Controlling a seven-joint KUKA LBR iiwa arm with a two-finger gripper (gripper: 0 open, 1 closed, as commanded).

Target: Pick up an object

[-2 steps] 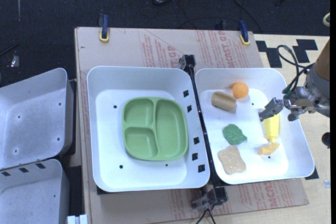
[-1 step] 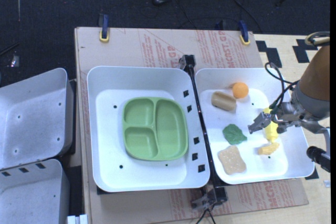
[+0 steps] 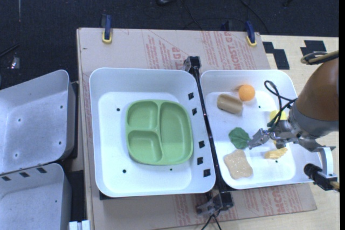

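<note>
Bins come first: the left bin (image 3: 102,116) lies well to the left of the claw (image 3: 260,138) and holds a green divided plate (image 3: 160,132), while the right bin (image 3: 213,132) lies under the claw itself. The arm (image 3: 321,102) reaches in from the right and hangs low over that bin. Whether the claw is spread or pressed together I cannot tell. A tan slice (image 3: 238,164) lies just below and left of the claw. A brown roll (image 3: 229,104) sits up and to the left, with an orange ball (image 3: 246,92) beside it. A green leaf (image 3: 239,137) lies just left of the claw's tip, perhaps touching it. A small yellow piece (image 3: 276,154) lies just to its right.
</note>
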